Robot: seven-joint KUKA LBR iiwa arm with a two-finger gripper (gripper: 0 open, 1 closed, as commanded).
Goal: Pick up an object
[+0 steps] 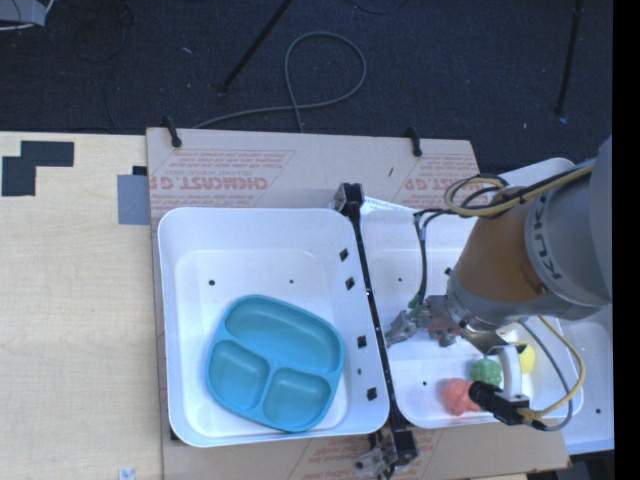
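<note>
My gripper (404, 327) is low in the right bin (405, 258), close to its left wall and next to the divider between the bins. The grey arm with its orange band (500, 258) hangs over the middle of that bin and hides much of its floor. Three small objects lie near the bin's front right: a pink lump (457, 396), a green object (487, 371) and a yellow one (526, 358). They sit to the right of the gripper and closer to the front, apart from it. I see nothing between the gripper's tips.
The left bin (190, 268) holds a blue divided plate (274, 361) in its front half. A black divider rail (365, 308) runs between the bins. Cables loop around the arm's wrist (475, 193) and trail past the pink lump. Cardboard lies under both bins.
</note>
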